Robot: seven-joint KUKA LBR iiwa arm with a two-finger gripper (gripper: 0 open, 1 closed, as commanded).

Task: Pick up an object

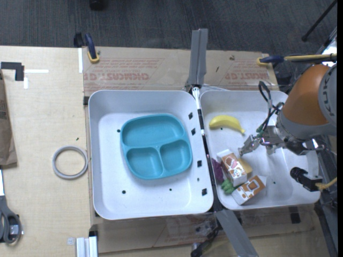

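1. Yellow curved banana [226,123] lies near the far edge of the right white bin [278,194]; two small printed cartons [241,178] crowd its near-left corner.
2. Metal two-finger gripper [250,144] hovers between them, its jaws apparently released and holding nothing.
3. My judgement: choose the banana, since it lies apart, centre over its middle, straddle the narrow width, then descend.
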